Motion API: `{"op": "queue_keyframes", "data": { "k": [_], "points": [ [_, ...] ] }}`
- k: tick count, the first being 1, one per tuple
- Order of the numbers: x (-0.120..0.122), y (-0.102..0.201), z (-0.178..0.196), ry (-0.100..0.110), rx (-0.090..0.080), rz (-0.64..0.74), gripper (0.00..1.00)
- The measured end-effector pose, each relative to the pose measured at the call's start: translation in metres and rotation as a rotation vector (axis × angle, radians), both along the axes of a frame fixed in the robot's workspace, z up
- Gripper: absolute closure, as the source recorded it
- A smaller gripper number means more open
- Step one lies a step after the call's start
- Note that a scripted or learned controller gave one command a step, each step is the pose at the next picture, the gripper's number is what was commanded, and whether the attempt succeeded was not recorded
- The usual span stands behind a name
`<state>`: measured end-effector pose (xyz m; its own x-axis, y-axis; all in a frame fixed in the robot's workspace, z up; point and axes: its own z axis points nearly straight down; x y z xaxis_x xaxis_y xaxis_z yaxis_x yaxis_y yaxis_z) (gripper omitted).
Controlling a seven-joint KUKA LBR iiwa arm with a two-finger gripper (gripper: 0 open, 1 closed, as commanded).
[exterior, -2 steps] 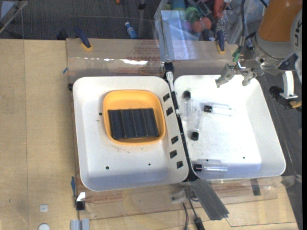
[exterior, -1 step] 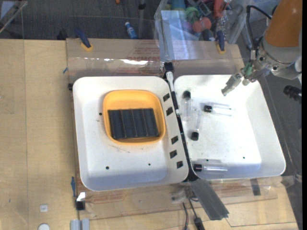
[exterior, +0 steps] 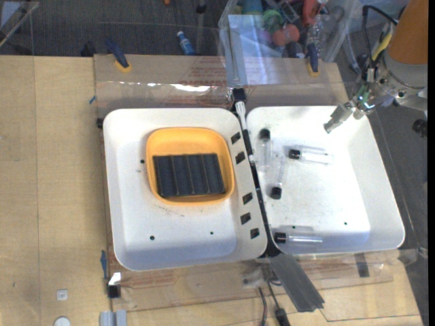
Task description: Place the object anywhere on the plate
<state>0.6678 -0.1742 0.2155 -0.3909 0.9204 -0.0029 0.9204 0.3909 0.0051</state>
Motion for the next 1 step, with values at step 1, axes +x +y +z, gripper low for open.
{"op": "queue_keyframes", "data": {
  "k": [1],
  "points": [
    [-0.0004,-0.0403,-0.0065,0.0,-0.002,0.031,0.0]
  ]
}}
